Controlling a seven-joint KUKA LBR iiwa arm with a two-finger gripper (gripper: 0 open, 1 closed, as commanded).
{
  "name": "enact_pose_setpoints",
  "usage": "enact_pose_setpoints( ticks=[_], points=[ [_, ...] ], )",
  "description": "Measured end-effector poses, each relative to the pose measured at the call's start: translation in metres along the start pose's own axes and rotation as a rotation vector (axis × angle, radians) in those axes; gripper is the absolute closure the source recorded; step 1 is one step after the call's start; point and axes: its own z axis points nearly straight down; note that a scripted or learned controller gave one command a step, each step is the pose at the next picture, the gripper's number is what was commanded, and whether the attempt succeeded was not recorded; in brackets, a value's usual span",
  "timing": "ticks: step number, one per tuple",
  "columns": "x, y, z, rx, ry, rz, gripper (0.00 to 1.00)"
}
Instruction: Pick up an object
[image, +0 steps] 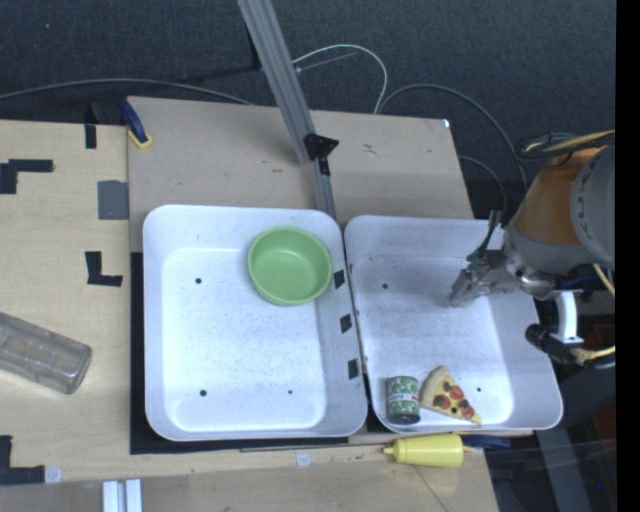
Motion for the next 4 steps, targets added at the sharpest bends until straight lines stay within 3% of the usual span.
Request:
enact_pose_setpoints(
  ticks=[3,4],
  points=[
    [0.001,0.007,-0.157,-0.006,-0.001,0.002,1.0],
    [0.063,0.001,-0.152,0.0,0.003,-0.003,1.0]
  ],
)
